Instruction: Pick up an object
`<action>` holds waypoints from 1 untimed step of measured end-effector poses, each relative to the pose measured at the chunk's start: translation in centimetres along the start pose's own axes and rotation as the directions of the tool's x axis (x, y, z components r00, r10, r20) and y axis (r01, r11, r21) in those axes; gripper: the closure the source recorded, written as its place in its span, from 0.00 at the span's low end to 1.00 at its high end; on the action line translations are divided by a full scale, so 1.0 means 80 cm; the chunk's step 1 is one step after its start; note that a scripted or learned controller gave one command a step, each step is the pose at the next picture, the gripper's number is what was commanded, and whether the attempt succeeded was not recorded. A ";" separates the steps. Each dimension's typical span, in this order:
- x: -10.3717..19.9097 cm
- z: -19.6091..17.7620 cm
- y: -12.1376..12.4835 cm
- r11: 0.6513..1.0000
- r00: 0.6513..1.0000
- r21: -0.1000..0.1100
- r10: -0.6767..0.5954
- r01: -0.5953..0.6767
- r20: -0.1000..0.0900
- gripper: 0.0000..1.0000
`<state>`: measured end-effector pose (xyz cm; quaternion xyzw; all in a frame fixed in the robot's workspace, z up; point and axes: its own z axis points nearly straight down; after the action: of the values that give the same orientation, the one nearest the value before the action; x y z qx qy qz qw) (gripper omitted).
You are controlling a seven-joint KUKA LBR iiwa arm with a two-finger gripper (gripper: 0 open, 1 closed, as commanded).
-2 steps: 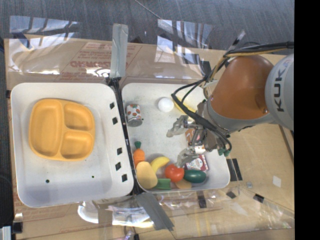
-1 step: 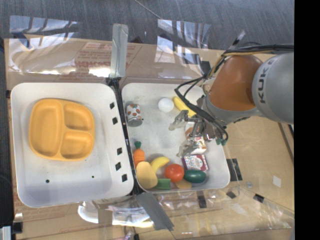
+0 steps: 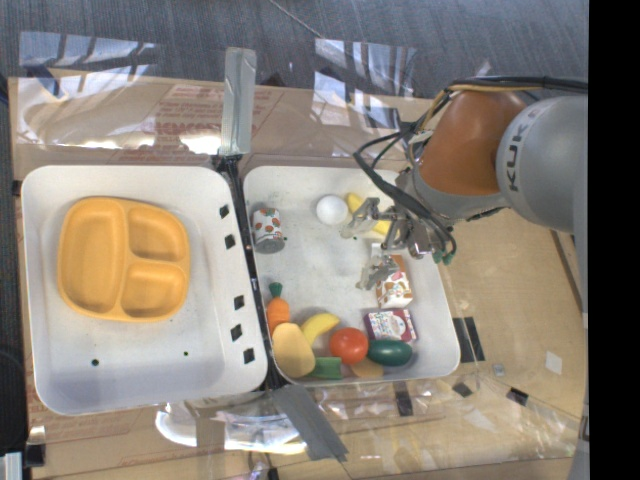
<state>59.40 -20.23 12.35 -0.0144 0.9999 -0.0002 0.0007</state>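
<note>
Nothing is lifted yet: the gripper [image 3: 383, 251] hangs low in the right bin [image 3: 300, 183] with its 2 fingers spread and nothing between them, just above the small red-and-white carton [image 3: 396, 290], so the whole grab remains.
</note>
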 end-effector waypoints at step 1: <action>0.043 0.036 -0.007 0.998 0.998 0.001 -0.068 0.068 0.004 0.00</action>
<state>55.97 -20.89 9.43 -0.0484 0.9988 -0.0008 0.0025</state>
